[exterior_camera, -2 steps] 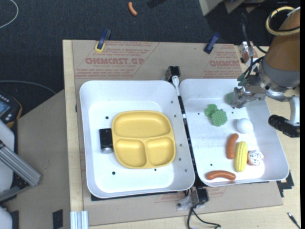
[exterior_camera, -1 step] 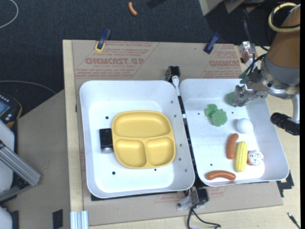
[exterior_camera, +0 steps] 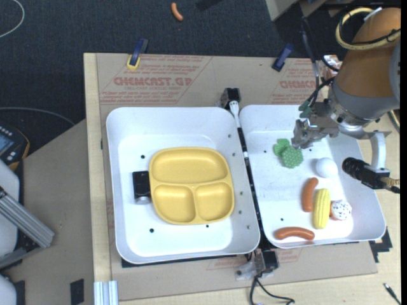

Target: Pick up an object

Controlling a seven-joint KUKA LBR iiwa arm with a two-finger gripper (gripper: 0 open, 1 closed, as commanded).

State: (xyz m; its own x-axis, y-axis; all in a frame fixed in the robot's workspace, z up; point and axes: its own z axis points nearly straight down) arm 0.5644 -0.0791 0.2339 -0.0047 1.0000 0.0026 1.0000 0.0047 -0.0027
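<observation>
The right bin (exterior_camera: 267, 122) holds a green broccoli piece (exterior_camera: 288, 154), a white egg (exterior_camera: 325, 168), an orange-red sausage (exterior_camera: 309, 194), a yellow corn cob (exterior_camera: 321, 208), a small speckled white piece (exterior_camera: 341, 211) and a second sausage (exterior_camera: 294, 234) near the front rim. My gripper (exterior_camera: 304, 136) hangs over the back of this bin, just above and right of the broccoli. Nothing shows between its fingers.
The left bin (exterior_camera: 121, 170) bears a yellow divided plate (exterior_camera: 189, 184) and a small black block (exterior_camera: 140, 184) beside it. Clamps (exterior_camera: 231, 98) sit between the bins. A black part (exterior_camera: 365, 170) juts over the right bin's right rim.
</observation>
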